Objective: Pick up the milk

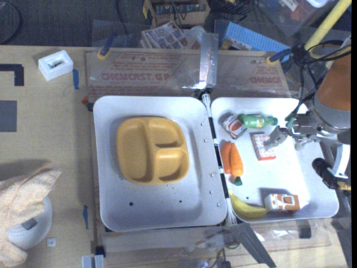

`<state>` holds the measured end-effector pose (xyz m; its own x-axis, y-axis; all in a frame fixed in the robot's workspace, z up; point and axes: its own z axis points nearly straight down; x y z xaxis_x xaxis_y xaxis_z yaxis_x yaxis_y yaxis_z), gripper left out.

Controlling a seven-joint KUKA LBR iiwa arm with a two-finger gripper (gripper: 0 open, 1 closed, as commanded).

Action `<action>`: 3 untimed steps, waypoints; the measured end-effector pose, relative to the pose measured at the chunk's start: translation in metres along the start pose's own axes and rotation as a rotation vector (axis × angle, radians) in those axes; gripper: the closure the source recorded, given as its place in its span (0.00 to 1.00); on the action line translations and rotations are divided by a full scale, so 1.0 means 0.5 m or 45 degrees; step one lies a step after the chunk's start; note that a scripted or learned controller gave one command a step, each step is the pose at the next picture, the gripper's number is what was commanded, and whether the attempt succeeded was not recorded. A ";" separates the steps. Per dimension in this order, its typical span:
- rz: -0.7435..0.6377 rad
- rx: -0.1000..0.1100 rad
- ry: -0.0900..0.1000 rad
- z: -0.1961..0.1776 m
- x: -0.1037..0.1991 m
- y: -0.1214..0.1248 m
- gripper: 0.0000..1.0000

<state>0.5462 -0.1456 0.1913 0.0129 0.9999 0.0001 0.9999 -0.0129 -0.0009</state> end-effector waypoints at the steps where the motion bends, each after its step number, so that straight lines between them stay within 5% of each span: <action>1: -0.230 -0.006 -0.002 0.102 0.027 0.188 0.00; 2: -0.389 -0.006 -0.003 0.153 0.059 0.214 0.00; 3: -0.617 -0.008 -0.005 0.208 -0.056 0.095 0.00</action>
